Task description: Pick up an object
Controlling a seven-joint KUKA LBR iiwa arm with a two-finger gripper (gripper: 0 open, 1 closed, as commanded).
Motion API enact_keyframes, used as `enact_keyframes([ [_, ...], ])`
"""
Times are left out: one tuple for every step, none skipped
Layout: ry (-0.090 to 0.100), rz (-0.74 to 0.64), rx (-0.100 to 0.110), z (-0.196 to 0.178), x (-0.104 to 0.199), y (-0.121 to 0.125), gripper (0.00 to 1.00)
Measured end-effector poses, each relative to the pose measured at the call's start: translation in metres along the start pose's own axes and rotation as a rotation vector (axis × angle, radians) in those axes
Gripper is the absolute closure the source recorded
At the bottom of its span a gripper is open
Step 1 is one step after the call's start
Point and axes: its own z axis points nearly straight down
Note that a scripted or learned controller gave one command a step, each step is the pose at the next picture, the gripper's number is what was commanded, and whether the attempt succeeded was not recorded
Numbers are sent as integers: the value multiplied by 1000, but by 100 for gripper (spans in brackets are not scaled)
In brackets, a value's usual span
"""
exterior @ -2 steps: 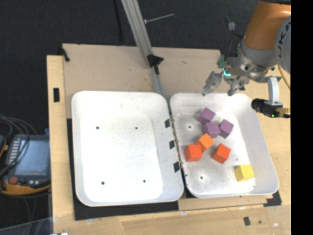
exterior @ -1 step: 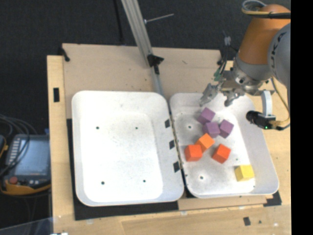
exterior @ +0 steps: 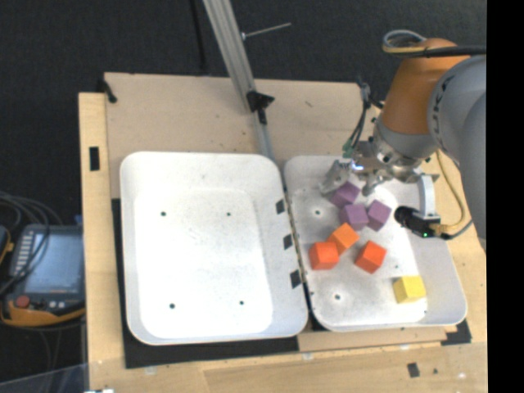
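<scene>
In the right-hand bin (exterior: 434, 297), six small blocks are lying on the white floor while the grey arm (exterior: 446, 97) with its orange band is reaching in from the right and hanging over the bin's far end. The jaws (exterior: 354, 178) are sitting low, just above the far purple block (exterior: 345, 194); whether they are spread or pressed together I cannot tell, since the wrist is covering them from above, and nothing is visibly pinched between them. Two more purple blocks (exterior: 357, 214) and (exterior: 379, 214) are lying just beside the first, forming a tight cluster. Nearer the camera, three orange blocks are sitting close together: one (exterior: 345, 237) touching the purple cluster, one (exterior: 324, 255) toward the bin's left wall, one (exterior: 370, 256) to its right. A yellow block (exterior: 408, 288) is resting apart from the others, near the bin's near right corner. The left-hand bin (exterior: 147, 178) is lying alongside on the worktop (exterior: 180, 105).
</scene>
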Motion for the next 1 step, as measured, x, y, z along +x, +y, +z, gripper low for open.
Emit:
enact_keyframes([
  [-10,-1,-24,46,-2,-4,0],
])
